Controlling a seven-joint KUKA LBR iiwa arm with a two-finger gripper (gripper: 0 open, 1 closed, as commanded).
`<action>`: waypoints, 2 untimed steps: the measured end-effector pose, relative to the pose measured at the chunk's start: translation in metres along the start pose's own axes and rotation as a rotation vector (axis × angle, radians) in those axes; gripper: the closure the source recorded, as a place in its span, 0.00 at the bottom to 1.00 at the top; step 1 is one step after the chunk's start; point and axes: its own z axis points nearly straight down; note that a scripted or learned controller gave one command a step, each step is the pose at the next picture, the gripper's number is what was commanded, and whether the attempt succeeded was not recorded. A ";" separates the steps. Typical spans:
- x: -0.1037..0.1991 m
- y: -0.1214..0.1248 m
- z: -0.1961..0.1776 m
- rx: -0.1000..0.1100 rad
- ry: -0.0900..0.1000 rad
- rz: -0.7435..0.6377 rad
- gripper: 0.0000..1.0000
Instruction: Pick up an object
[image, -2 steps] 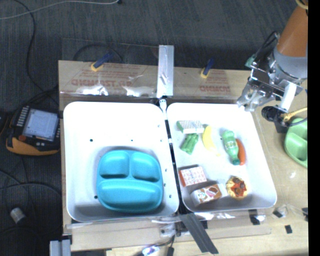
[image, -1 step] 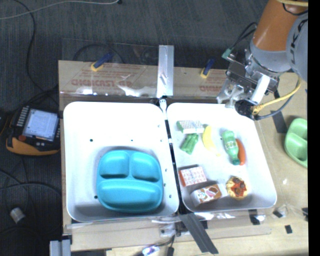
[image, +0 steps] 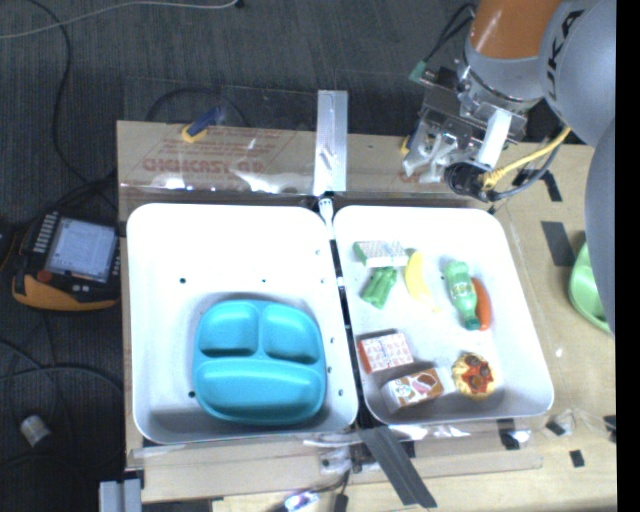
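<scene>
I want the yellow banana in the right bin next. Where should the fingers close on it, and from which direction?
Probably grip the banana across its narrow middle, coming straight down from above. It lies flat, running up-down in the view, so the fingers would close left-right. The green packet sits close on its left, leaving little room there; the green bottle is farther off.

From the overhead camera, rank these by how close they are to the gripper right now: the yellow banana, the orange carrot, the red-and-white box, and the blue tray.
1. Yellow banana, upper middle of the right bin, closest below the gripper.
2. Orange carrot, right side of that bin. It is only slightly farther than the banana.
3. Red-and-white box, lower left of the right bin.
4. Blue tray, in the left bin, farthest.
</scene>
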 end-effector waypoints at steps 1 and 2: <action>0.058 -0.006 0.019 0.001 0.000 0.093 1.00; 0.098 -0.025 -0.008 -0.001 0.000 0.052 1.00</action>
